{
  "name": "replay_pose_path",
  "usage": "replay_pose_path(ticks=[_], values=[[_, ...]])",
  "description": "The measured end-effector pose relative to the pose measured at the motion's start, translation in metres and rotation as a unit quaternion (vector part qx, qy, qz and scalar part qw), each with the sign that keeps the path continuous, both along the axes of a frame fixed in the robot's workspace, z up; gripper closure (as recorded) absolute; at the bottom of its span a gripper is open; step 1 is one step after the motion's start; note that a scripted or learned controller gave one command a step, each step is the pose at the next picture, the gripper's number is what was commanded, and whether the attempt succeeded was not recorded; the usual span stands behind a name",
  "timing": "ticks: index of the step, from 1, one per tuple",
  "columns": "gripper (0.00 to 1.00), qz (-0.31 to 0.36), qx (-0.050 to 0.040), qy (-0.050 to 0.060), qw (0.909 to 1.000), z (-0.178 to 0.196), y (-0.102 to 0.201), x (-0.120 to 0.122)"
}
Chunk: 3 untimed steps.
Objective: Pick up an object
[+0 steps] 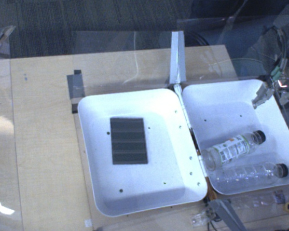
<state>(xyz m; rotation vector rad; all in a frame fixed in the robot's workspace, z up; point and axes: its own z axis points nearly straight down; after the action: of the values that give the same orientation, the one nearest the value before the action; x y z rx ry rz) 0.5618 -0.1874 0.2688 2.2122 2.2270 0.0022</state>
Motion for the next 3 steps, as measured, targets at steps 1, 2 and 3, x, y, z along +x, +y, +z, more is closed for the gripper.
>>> replay_pose_path(ticks=[1,2,3], values=[[0.00,0.076,-0.0026,-0.005,0.9971,0.132,-0.006,-0.045],[0.00,0.028,0.0002,0.000,0.9996,-0.038,0.060,-0.039],[0.00,0.021,-0.0008,-0.007,0.9998,-0.179,0.042,-0.032]])
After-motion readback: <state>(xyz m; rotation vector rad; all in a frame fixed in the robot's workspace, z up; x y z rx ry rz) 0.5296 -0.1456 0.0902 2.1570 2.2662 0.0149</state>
